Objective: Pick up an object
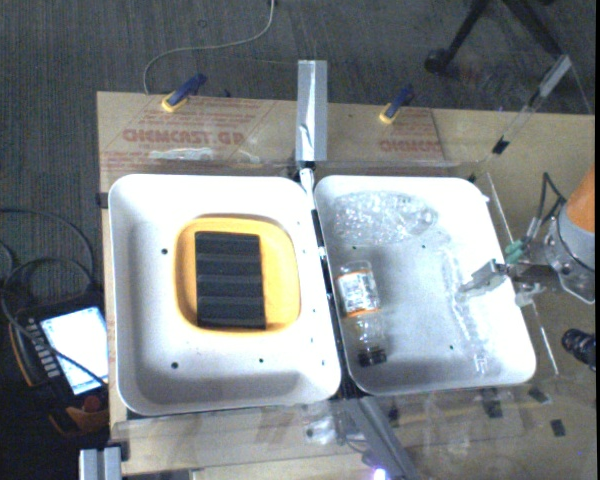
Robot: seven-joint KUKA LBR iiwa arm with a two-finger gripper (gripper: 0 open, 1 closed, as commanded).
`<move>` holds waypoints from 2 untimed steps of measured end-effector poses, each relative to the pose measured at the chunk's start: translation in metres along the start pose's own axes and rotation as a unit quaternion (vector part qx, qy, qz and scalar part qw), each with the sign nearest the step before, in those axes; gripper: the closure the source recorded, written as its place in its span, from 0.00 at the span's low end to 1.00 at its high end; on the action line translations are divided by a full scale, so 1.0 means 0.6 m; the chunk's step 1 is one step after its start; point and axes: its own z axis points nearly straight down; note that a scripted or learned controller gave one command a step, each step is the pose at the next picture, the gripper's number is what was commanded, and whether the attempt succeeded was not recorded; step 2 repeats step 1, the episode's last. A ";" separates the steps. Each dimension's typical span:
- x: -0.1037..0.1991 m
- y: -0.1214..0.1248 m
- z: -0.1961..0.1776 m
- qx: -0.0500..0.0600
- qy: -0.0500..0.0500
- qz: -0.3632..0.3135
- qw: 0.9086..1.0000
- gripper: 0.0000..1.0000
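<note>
We've got even, soft overhead light here. Glare whitens both bins (130, 268), shadows stay faint, and detail is slightly soft.

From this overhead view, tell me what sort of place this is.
Probably a robotics lab or test workshop. A wooden bench with clamps carries two white bins, a grey arm's gripper reaches over the right one, and an office chair base stands on carpet behind.

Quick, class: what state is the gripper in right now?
Gripper: over the right bin's right side, nothing seen in it; open or shut cannot be told.
</note>
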 end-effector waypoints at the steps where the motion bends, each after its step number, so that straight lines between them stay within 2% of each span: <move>1: -0.008 0.003 -0.059 -0.001 0.001 -0.027 1.000 0.00; 2: -0.008 0.003 -0.059 -0.001 0.001 -0.027 1.000 0.00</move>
